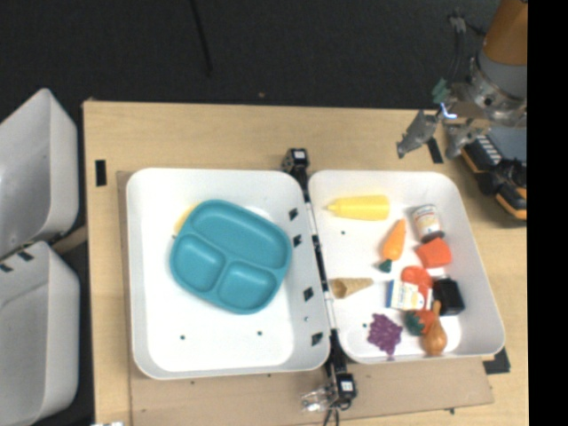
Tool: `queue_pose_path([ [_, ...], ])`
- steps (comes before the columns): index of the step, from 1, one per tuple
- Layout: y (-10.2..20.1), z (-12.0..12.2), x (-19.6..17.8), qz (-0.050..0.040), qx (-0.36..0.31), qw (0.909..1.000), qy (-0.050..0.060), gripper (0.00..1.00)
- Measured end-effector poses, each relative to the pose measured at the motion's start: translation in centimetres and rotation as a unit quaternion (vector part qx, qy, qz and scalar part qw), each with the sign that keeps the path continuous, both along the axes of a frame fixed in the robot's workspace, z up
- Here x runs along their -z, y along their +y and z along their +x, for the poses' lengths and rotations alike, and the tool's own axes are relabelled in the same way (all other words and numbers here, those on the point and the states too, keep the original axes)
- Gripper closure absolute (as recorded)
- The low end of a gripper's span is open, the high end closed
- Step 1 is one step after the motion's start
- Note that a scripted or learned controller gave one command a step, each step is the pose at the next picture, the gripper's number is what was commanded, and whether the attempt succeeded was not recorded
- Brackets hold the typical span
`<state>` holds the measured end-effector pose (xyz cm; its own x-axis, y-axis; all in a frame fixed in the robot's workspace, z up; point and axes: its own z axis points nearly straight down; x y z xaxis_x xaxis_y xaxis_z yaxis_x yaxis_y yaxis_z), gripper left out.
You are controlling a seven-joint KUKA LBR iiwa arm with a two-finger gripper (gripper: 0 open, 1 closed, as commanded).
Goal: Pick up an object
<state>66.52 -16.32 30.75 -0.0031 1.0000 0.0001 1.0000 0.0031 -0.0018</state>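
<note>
From the camera view, the arm [508,34] sits at the upper right, above the table [222,136] and outside the bins. Its hand [439,131] hangs over bare table just past the back rim of the right bin [475,229]; whether it is open or closed cannot be told, and nothing is seen in it.

The right bin holds the candidates: a yellow squeeze bottle [359,207] lying near the back, an orange carrot [394,239] beside it, a small jar [425,221], an orange block [434,254], a waffle cone [351,286] near the dividing wall, a purple grape bunch [384,332] at the front, and a tight huddle of a printed box [409,296], a black block [446,296] and a brown pear-like piece [433,337]. The left bin [142,327] carries a teal divided plate [231,256].

This looks like the approach step, with no object chosen yet. Next, the hand likely needs to travel in over the right bin and descend on something standing apart; the bottle or cone seem easier than the crowded cluster.
</note>
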Motion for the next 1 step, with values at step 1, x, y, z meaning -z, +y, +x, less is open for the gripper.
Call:
queue_pose_path([
  [1,0.00,0.11,-0.09,-0.0005,0.000,1.0000,-0.002,0.00],
])
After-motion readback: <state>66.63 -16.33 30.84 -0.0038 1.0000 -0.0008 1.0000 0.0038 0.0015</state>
